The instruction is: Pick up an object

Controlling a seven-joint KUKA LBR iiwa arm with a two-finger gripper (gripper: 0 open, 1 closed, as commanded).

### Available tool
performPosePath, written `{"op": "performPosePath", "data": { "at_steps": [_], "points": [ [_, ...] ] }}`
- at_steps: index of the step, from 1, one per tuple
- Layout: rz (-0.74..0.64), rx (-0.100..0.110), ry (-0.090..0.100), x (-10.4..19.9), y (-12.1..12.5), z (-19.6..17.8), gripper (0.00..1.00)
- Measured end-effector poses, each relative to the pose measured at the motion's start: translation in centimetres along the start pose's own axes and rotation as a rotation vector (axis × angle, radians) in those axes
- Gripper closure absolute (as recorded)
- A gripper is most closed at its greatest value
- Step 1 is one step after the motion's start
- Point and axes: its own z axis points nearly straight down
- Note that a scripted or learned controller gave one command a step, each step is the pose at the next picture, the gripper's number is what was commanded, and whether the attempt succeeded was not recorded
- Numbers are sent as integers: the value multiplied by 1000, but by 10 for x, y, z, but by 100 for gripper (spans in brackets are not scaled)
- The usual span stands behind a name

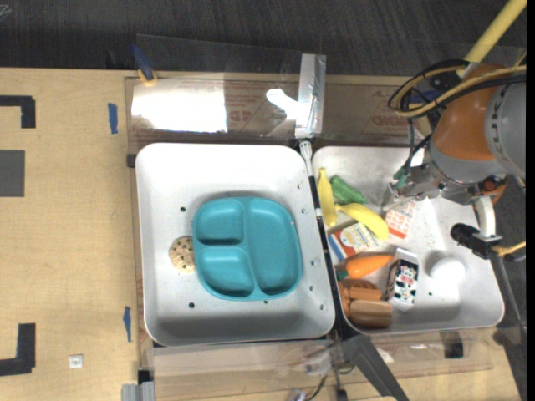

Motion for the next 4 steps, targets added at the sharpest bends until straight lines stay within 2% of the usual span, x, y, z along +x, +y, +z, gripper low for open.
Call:
{"op": "performPosePath", "data": {
  "at_steps": [1, 2, 3, 4],
  "points": [
    [0, 4, 1, 0, -1, 2, 0],
    [41, 9, 1, 11, 2, 12, 0],
    [38, 1, -4, 10, 5, 0, 100],
    [38, 4, -3, 10, 4, 1, 0]
  ]
}}
